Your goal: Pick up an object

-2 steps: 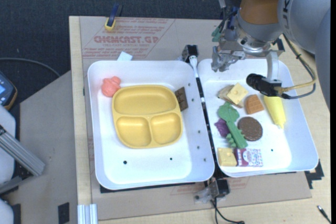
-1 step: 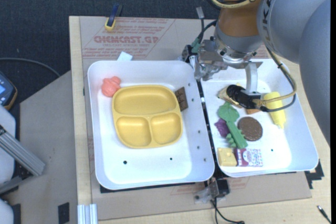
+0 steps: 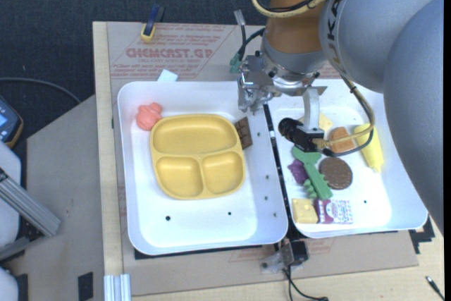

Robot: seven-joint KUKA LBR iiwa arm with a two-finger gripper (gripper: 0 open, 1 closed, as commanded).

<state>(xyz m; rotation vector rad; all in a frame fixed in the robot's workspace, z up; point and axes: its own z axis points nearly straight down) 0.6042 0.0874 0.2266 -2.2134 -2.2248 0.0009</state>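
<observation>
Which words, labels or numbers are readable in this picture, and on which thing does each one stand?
"CHEMCAST GP", red print on the brown board behind the bins.
Smaller red lines beneath it: too blurred to read.
Small packet in the right bin: print too small to read.

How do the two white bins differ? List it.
The left bin holds few things: a yellow divided plate, a pink toy and a small brown piece. The right bin is crowded with many small items.
The left bin's largest item, the plate, covers much of its floor; nothing in the right bin is nearly that big.
The gripper hangs by the wall between them.
Both are shallow, white and rounded at the corners.
</observation>
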